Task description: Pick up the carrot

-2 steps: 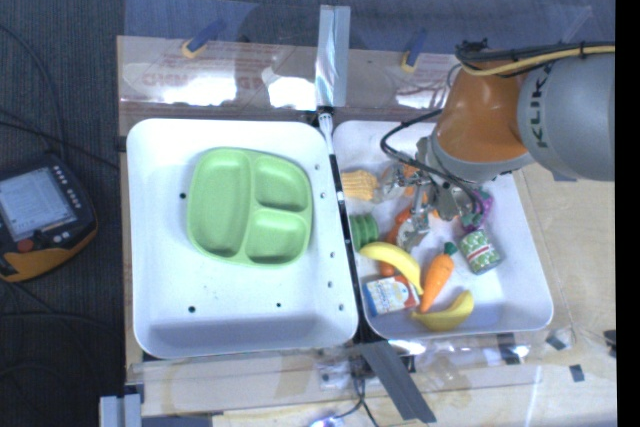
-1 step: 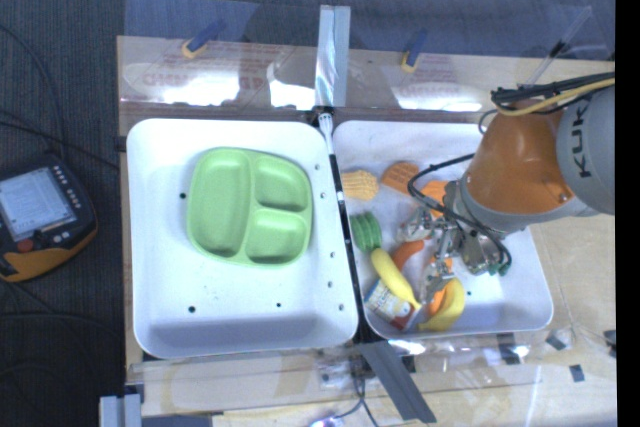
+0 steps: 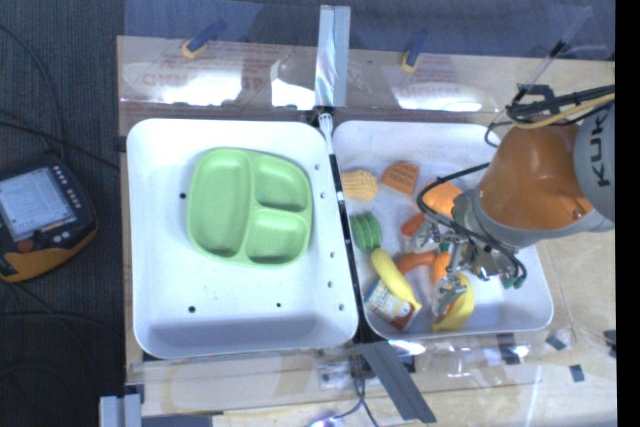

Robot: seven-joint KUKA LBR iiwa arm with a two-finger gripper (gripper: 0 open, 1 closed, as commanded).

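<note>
An orange carrot (image 3: 418, 262) lies in the middle of the right bin (image 3: 535, 315), partly hidden under the gripper. My gripper (image 3: 452, 253) hangs low over the carrot's right end, below the arm's orange band (image 3: 535, 180). The view is too cluttered there to tell whether anything is held.
Around the carrot lie a yellow banana (image 3: 393, 277), a green vegetable (image 3: 367, 231), a yellow corn piece (image 3: 360, 183), an orange wedge (image 3: 401, 177), a small can (image 3: 388, 305) and a yellow item (image 3: 455, 307). The left bin (image 3: 165, 315) holds a green divided plate (image 3: 250, 205).
</note>
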